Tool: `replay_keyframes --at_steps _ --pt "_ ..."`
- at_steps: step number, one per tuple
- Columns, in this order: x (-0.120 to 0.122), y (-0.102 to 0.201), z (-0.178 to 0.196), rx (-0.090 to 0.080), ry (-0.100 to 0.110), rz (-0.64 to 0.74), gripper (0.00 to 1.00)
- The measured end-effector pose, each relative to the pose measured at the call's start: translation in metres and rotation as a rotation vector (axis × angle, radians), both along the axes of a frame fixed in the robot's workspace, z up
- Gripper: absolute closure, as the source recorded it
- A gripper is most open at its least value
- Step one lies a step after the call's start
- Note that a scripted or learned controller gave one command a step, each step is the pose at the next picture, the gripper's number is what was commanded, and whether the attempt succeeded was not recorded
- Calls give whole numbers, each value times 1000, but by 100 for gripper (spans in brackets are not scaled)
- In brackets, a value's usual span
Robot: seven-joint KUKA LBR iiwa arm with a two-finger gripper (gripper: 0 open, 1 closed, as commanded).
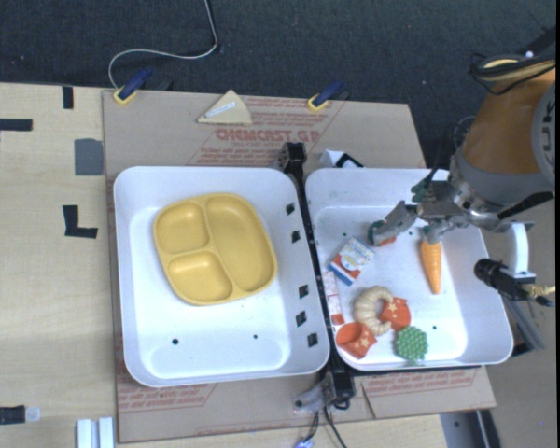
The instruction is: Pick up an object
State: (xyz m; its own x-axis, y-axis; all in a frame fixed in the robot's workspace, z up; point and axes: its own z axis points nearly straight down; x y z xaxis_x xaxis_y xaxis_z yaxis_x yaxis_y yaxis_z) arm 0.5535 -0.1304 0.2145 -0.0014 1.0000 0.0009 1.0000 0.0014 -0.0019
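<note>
Two white bins, arm over the right one

Left bin (140, 343): holds a yellow divided plate (215, 247), three compartments, lying flat toward the bin's upper middle. Black divider strip (306, 250) running between the two bins, on a brown cardboard sheet (261, 124) clamped at the top by two blue-and-yellow clips (131, 87).

Right bin (467, 343): just right of the divider, a small white-and-red packet (352, 258), with a red-and-white strip (330, 297) below it along the bin's left wall. Lower down, a beige ring-shaped piece (373, 304) touching red toy pieces (359, 337) on its lower left and right. Beside these, a green bumpy piece (412, 343) near the bottom edge. Farther right, an orange carrot (432, 264) lying lengthwise, tip downward, well apart from the cluster.

Gripper (392, 227) hanging over the upper middle of the right bin, pointing left, just above the packet and beside the carrot's top. Nothing seen between the fingers; whether spread or closed, cannot tell. Grey arm with orange band (509, 119) entering from the right.
</note>
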Motion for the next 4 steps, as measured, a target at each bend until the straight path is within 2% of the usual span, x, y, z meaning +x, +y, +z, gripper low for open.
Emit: replay_keyframes --at_steps 1,2,3,4 --pt "55 -15 -102 -1 4 -1 0" --pt "57 -14 -90 -1 1 1 100" --pt "57 14 -96 -1 0 1 100" --pt "57 14 -96 -1 0 0 0"
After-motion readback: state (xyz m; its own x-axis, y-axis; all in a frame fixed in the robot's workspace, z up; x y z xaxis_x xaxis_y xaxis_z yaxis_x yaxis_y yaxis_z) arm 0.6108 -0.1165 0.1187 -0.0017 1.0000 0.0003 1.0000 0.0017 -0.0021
